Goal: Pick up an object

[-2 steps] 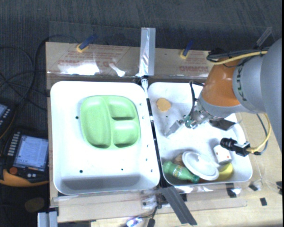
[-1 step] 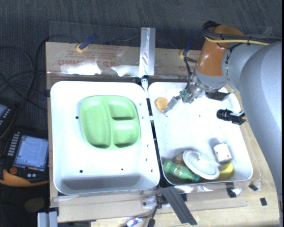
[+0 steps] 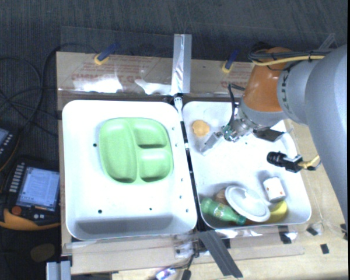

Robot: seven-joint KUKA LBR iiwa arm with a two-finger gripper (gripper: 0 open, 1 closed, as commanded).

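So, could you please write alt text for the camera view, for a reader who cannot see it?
A grey robot arm reaches from the right into the right bin, its hand low beside a small orange ball. Near that bin's front lie a green bottle, a white dish and a yellow item. The left bin holds a green divided tray.

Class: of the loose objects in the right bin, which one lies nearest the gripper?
The small orange ball, alone near the gripper; the others cluster along the bin's front edge.
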